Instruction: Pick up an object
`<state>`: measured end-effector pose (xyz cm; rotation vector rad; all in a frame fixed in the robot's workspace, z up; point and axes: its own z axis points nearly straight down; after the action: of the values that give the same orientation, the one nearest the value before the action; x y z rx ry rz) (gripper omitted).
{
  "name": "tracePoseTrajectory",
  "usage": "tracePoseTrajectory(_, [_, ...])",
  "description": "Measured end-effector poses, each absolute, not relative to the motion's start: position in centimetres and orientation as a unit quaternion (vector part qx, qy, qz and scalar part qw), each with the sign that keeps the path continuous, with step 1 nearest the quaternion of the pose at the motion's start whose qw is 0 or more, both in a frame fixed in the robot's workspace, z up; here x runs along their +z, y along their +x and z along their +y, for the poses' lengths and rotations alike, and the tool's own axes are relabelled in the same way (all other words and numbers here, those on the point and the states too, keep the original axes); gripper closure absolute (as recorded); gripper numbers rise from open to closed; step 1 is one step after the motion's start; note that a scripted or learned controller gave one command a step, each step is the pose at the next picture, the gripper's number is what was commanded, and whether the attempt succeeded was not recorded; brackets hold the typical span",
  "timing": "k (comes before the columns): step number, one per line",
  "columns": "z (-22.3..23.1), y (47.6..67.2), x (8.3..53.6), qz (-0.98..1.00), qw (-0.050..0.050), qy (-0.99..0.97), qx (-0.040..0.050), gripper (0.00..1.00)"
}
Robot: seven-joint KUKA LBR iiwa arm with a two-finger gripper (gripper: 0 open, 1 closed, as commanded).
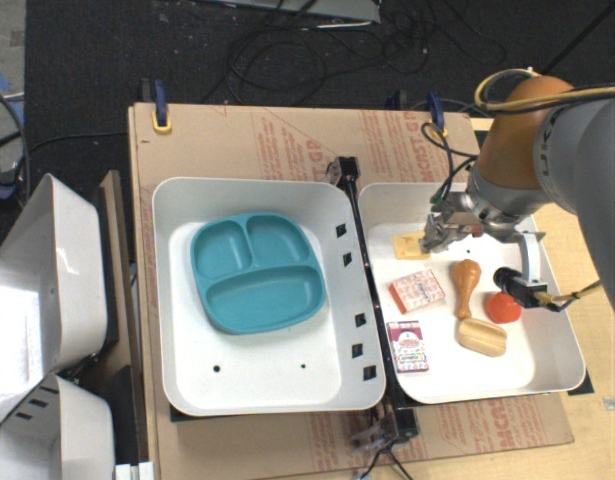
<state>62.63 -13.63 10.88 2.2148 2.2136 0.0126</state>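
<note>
While the gripper (434, 230) hangs over the yellow block (411, 245), just left of the wooden pestle (467, 285) in the right bin (557, 368), its opening can't be told. Block looks light, rigid, flat; pinch across short edges.

Tool (434, 234) low over yellow block (411, 245) in right bin (557, 368), teal divided plate (257, 272) in left bin (177, 368)
</note>
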Motion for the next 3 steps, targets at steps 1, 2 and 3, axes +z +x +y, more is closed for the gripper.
tracePoseTrajectory(1, [-13.8,62.4,15.2,0.707,0.002,0.707,0.0011,1.0])
tracePoseTrajectory(2, [-13.2,62.3,21.4,0.708,0.003,0.706,0.0016,1.0])
tracePoseTrajectory(3, [-13.3,62.0,27.8,0.708,0.003,0.706,0.0018,1.0])
